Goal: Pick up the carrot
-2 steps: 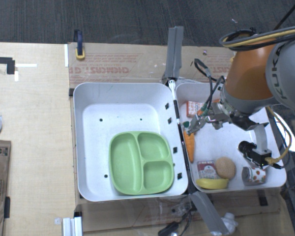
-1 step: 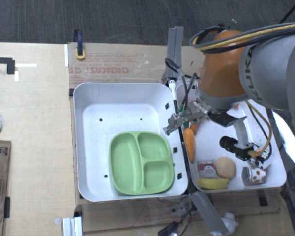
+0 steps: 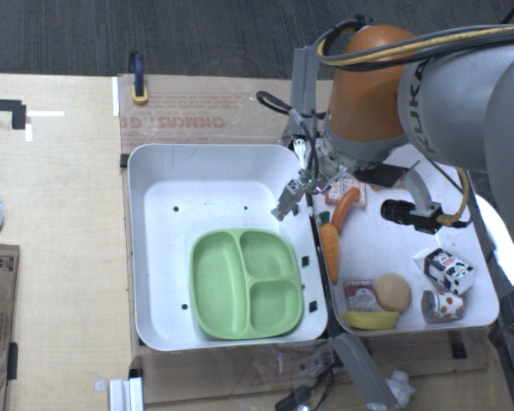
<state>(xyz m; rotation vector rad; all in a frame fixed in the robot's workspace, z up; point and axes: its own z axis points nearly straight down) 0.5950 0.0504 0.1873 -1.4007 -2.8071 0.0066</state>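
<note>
Camera view, near to far. Saw a banana (image 3: 370, 318), a roll (image 3: 393, 292) and a small packet (image 3: 359, 296) at the near wall of the right bin (image 3: 385, 251), with a cup (image 3: 441, 305) and a cow-patterned carton (image 3: 450, 270) further right. Could not read the printing on any of these.

Found the carrot (image 3: 329, 251) in the same bin, lying lengthwise right against the wall shared with the left bin (image 3: 171, 187), with an orange-red piece (image 3: 346, 205) just beyond its far end and about touching it. Noted a green plate (image 3: 247, 282) across that wall.

Placed the hand (image 3: 293, 197) beyond the carrot, above the shared wall and leaning toward the left bin's side, with nothing seen in it. Could not tell whether spread or pressed together.

Judged several risks:
- Could strike the wall's rim on a straight drop, being so nearly over it.
- Might find no room on the wall side of the carrot and only push it along.
- Might catch the orange-red piece instead, given its like colour and closeness.
- Might lose the tapered, smooth carrot on lifting.

Read "UKA" running down the arm (image 3: 463, 84), presumably KUKA. Made out reversed red lettering on the cardboard (image 3: 188, 120) beyond the bins, roughly "CHEMCO", not surely. Spotted a recycling mark on a brown box (image 3: 0, 264) on the worktop (image 3: 51, 187).
</note>
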